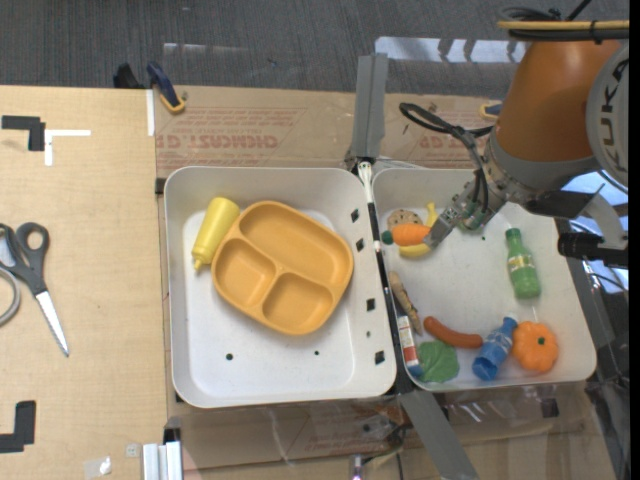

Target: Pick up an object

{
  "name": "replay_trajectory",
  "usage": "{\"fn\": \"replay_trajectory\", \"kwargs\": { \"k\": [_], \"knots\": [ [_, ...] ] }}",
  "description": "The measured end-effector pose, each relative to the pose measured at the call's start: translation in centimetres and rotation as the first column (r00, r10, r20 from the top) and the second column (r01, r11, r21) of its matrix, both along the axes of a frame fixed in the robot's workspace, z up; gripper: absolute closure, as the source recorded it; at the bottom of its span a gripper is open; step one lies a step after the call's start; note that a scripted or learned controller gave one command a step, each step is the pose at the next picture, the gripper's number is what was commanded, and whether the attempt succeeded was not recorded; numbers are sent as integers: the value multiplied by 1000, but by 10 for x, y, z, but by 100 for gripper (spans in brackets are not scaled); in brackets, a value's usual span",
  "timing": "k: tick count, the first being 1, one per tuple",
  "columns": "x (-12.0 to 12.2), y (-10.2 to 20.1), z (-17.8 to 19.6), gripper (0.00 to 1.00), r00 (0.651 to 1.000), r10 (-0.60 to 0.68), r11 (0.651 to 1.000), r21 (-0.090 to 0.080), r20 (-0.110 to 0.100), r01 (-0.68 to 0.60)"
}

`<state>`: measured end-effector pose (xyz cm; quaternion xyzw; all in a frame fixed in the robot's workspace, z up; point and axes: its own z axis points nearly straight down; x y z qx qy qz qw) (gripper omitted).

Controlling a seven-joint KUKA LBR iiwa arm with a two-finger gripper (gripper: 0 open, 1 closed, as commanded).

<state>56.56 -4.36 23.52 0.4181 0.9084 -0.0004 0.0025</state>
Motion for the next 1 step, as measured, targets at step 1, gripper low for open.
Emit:
{"fn": "replay_trajectory", "kwargs": {
  "k": [1],
  "knots": [
    [13,50,35,100,890,-456,890,0,-4,456]
  ]
}}
